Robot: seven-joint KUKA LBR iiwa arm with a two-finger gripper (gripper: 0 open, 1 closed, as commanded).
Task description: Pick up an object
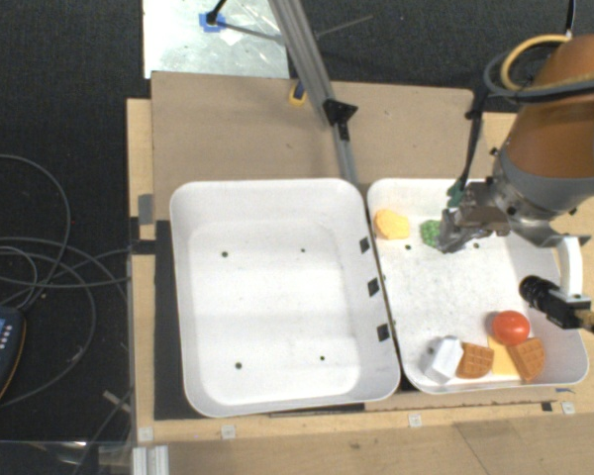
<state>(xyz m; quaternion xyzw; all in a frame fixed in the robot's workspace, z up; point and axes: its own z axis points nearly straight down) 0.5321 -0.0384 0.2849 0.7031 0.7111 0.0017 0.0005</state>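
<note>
Waffle pieces sit nearest, at the front edge of the right shallow white plastic bin [416, 295]: one orange waffle-textured wedge [474, 361] touching a small white-and-grey block [440, 358], another orange waffle-textured wedge [528, 357] just beside it, with a round red tomato-like ball [511, 326] behind them. Left of this bin lies the left shallow white plastic bin [277, 295] on the brown cardboard-covered surface [238, 127]. Farther back, a yellow rounded lump [392, 226] rests near the right bin's rear corner. Just beside it, a small green leafy object [432, 232] lies against the dark metal jaws [453, 234]; whether they are spread or closed on it cannot be told.
</note>
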